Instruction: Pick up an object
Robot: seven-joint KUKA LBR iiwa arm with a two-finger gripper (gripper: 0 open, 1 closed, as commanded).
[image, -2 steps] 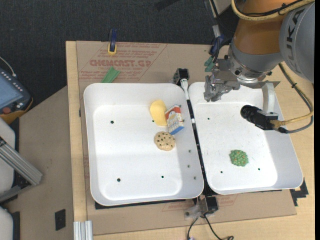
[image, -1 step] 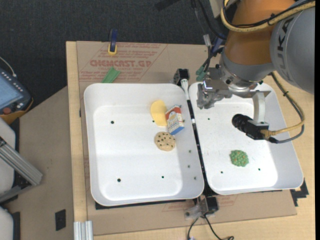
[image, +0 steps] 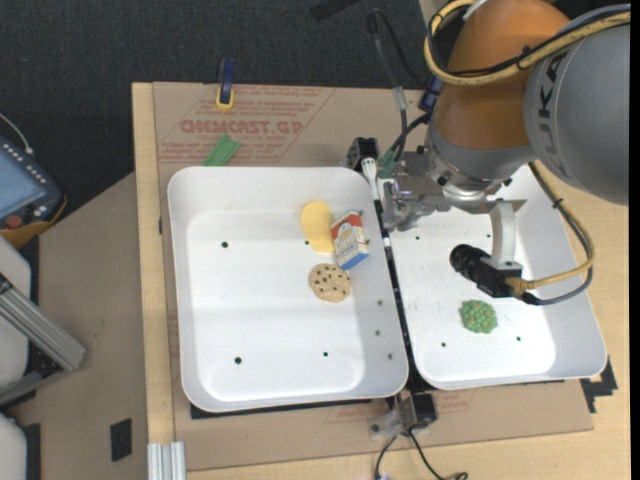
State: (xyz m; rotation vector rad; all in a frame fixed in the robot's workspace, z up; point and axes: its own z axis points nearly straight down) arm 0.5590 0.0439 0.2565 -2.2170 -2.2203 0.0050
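Two shallow white bins sit side by side on a cardboard-covered surface (image: 150, 298). Near the surface's far edge, a small blue and yellow clamp (image: 226, 86) grips the cardboard, and a green strip (image: 221, 150) lies just in front of it.

The left bin (image: 178, 268) holds three things bunched in its far right part. A rounded yellow piece (image: 317, 224) that looks like toy fruit lies there. Touching its right side is a small red, white and blue carton (image: 349, 240), tipped at a slant. A chocolate-chip cookie (image: 329, 282) lies flat just in front of both.

The gripper (image: 398, 204) hangs over the far left corner of the right bin (image: 565, 353), just beside the rim where the two bins meet and near the carton. The wrist hides the fingers, so I cannot tell whether they are apart or together.

A knobbly green floret (image: 479, 316), like toy broccoli, lies alone toward the front of the right bin, well apart from the gripper. The grey arm (image: 590, 78) comes in from the far right.
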